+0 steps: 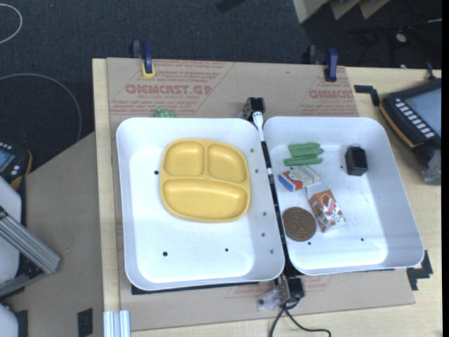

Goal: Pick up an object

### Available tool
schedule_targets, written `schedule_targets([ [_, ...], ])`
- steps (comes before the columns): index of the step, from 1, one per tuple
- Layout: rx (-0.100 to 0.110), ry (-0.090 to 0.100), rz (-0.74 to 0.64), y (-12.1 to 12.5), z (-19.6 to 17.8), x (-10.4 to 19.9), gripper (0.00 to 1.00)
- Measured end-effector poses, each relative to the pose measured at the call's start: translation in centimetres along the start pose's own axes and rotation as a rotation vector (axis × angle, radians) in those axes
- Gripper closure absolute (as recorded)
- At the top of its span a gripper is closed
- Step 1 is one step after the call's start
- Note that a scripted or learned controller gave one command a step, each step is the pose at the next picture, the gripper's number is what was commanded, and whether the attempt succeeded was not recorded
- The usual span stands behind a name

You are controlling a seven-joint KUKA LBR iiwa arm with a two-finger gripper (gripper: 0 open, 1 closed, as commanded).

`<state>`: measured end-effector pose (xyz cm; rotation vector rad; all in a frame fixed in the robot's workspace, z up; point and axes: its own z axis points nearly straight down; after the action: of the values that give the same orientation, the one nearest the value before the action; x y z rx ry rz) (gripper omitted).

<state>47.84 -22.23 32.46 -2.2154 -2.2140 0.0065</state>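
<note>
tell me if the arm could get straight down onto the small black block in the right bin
Probably yes: the black block lies alone near the right bin far corner, apart from the other items, with nothing over it.

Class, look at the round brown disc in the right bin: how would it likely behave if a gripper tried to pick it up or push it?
The brown disc lies flat and looks thin, so it would probably slide, not roll. Its low edge likely gives little to pinch. It touches the orange-and-white packet, so a push may nudge that too.
</note>
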Motion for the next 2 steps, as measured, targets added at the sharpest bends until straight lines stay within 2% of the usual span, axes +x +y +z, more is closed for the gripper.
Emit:
schedule_targets([
  [1, -0.005, 0.001, -0.008, 0.2, 2.5, 7.9, 1.0],
  [2, -0.025, -0.013, 0.004, 0.0, -8.6, 1.8, 1.0],
])
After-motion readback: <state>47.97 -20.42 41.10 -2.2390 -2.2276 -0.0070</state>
